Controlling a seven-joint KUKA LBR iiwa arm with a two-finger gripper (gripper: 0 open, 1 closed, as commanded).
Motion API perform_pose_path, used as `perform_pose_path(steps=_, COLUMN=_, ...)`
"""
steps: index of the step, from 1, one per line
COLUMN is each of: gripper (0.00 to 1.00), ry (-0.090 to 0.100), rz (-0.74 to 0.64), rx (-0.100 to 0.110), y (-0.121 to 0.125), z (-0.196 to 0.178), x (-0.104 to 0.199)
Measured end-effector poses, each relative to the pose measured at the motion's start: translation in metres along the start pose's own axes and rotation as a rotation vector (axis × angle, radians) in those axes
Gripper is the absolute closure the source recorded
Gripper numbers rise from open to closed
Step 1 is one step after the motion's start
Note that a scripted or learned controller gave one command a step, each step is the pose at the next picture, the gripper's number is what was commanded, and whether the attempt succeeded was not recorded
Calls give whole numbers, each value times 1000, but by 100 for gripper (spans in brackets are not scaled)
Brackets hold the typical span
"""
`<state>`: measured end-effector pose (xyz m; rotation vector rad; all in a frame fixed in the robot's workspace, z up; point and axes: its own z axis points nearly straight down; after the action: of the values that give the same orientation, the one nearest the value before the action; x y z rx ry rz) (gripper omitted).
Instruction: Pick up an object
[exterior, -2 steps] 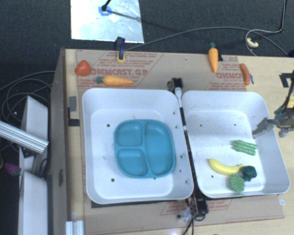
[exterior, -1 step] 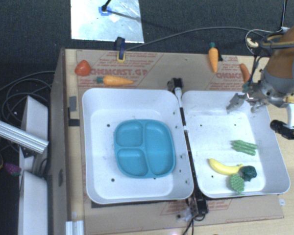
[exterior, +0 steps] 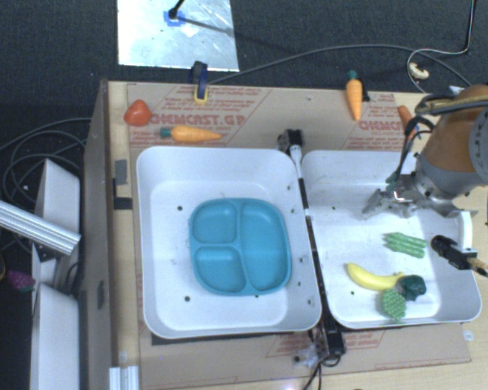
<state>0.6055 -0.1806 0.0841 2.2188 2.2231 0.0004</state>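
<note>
So the arm point(exterior: 464, 140) comes in from the right and its gripper point(exterior: 388, 202) sits low over the right bin point(exterior: 342, 177), up in the back half of it. The fingers are splayed apart with nothing between them, just bare white bin floor under there.

The toy food is all bunched toward the front right of that same bin. The green bean pods point(exterior: 405, 244) lie just in front of the gripper, near it but apart. Further forward is the banana point(exterior: 372, 278), and right at its tip sits a dark green broccoli-looking piece point(exterior: 411, 286) with a lighter bumpy green thing point(exterior: 394, 305) touching it from the front. Can't tell exactly what that last one is.

The left bin point(exterior: 167, 177) has a blue divided plate point(exterior: 239, 245) in the middle of it.

Outside the bins, on the cardboard behind them: a tomato point(exterior: 137, 113) and a carrot point(exterior: 191, 135) at the back left, another carrot point(exterior: 355, 97) at the back right.
</note>
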Motion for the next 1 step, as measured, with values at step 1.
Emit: perform_pose_path(steps=1, gripper=0, ry=-1, rz=1, rx=-1, y=-45, z=0, x=-26)
